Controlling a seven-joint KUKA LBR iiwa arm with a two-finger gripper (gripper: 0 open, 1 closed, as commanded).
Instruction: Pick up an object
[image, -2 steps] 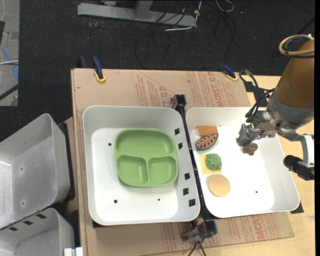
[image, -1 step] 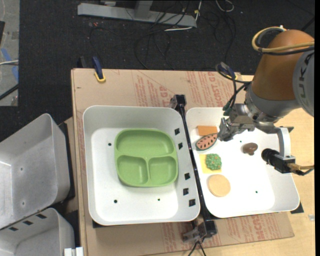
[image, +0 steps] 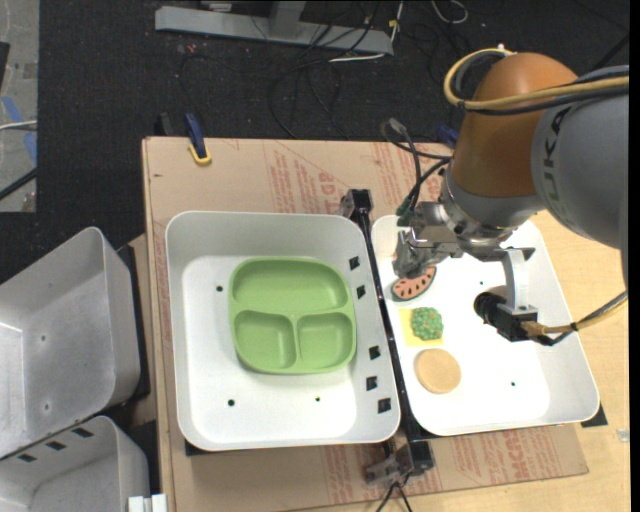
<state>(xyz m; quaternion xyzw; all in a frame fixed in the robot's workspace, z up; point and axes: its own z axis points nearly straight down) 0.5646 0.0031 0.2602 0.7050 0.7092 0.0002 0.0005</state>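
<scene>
- Bench (image: 260, 160): flat, matte brown cardboard-like sheet with faint red printed lettering; it carries both bins, and a yellow-tipped clamp (image: 198, 145) grips its far edge.
- Arm (image: 540, 130): smooth grey housing with a glossy, rounded orange band above the wrist; it enters from the right and hangs over the far part of the right bin. Black cables loop beside it.
- Left bin (image: 190, 300): shallow white plastic tray, rounded corners, smooth walls. It holds the green plate.
- Right bin (image: 560, 380): same white tray form, set just beside the left bin with a black divider strip between them.
- Green plate (image: 293, 314): pale green moulded plastic, rounded-rectangle outline, three recessed compartments — one wide at the far side, two smaller at the near side. It lies flat in the middle of the left bin.
- Gripper (image: 412, 262): grey metal, pointing down at the far left corner of the right bin, directly over the watermelon slice; whether its jaws stand apart or together cannot be told.
- Tan disc (image: 438, 370): flat, round, biscuit-coloured, matte, lying in the right bin nearest the camera.
- Watermelon slice (image: 416, 286): curved wedge, red face with dark seeds and a green rim, lying on the bin floor at the gripper tip.
- Green cluster (image: 427, 322): small, bumpy, rounded lump resting on a yellow square patch, between the slice and the disc.
</scene>
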